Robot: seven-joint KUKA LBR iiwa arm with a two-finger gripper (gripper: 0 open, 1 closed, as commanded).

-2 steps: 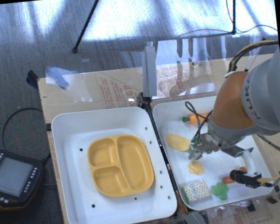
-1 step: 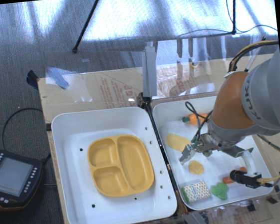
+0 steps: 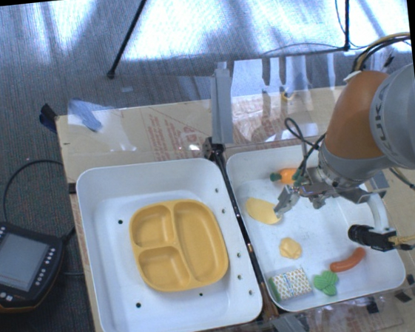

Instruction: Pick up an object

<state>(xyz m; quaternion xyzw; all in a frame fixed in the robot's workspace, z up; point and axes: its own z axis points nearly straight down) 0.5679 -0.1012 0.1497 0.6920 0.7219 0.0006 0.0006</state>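
The arm reaches in from the right, orange band up high, and the gripper (image 3: pixel 286 202) hangs low over the right bin (image 3: pixel 368 270), its tip right at the edge of a pale yellow flat piece (image 3: pixel 261 210) lying near the bin's left wall; whether the tip touches that piece I cannot tell from this slant, and the state of the pincer cannot be told either, since the tip reads as one dark wedge. Nothing is lifted yet: the yellow piece lies flat on the bin floor. Just behind the wrist sits a small orange item with a green top (image 3: pixel 286 175), looking like a toy carrot. Further forward a smaller yellow lump (image 3: pixel 290 248) rests alone, and along the front wall a checked white block (image 3: pixel 291 284), a green leafy piece (image 3: pixel 326 283) and a red sausage (image 3: pixel 348 259) lie apart from one another. The left bin (image 3: pixel 111 299) holds a yellow divided tray (image 3: pixel 178 244). By my reading the approach is made and the pale yellow flat piece is the likely target; the grasp itself, the lift and proof of a hold are all left to do
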